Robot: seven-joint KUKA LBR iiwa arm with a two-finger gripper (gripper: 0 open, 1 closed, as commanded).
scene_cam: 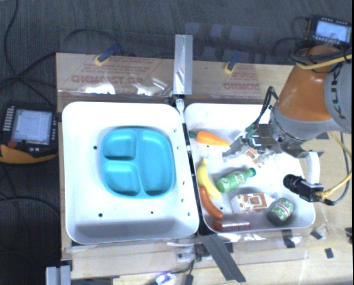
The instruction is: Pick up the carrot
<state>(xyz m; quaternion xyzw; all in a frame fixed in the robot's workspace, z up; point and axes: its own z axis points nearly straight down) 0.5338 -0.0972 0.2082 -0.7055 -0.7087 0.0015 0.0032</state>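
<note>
The gripper (241, 148) sits over the right bin (304, 215), right of centre in the frame; whether it is released or clenched cannot be told. The carrot (212, 139) lies near its left, at the bin's upper left. A green bottle (235, 179) lies just below the gripper, and the left bin (76, 218) holds a blue tray (135, 162).
</note>
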